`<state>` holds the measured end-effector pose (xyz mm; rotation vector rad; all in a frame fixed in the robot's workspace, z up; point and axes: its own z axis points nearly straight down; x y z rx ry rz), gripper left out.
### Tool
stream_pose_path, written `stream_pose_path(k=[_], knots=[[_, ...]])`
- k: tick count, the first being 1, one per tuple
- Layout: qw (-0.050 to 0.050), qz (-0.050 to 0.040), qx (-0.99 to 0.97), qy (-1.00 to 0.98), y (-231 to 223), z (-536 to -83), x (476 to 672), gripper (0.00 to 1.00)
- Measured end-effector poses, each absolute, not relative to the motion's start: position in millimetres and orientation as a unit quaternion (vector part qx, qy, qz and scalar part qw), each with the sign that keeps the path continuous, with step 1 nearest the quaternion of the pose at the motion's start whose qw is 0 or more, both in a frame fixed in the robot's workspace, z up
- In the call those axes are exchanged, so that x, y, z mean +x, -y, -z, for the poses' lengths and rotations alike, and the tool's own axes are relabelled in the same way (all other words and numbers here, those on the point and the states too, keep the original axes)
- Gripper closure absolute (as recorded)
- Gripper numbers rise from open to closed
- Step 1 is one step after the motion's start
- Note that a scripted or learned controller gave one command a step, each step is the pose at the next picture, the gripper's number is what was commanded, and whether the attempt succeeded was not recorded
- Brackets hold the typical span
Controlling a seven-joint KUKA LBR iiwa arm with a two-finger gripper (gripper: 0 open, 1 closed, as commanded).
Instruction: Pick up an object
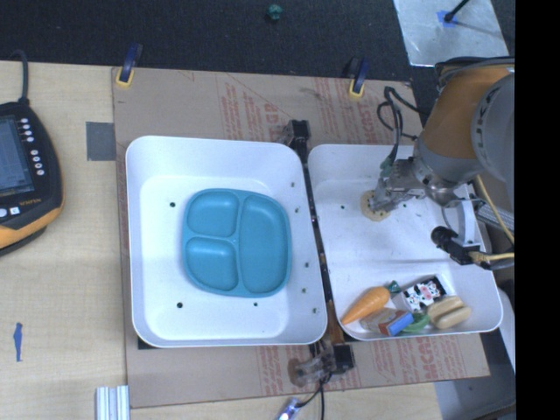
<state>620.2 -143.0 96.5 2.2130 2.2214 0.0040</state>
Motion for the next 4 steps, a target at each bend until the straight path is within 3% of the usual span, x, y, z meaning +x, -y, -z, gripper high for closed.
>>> stream_pose_path(k=[1, 2, 3, 4], knots=[[-0.001, 0.0014, 0.706, -0.708, 182.2, -111.2, 569.5, 1.00], [0.000, 0.0007, 0.706, -0.708, 212.2, -206.4, 592.0, 1.00], [-0.001, 0.0011, 0.706, -0.708, 211.9, -205.4, 591.5, 0.00], [-0.001, 0.0008, 0.706, -0.709, 177.8, -178.8, 649.5, 0.00]])
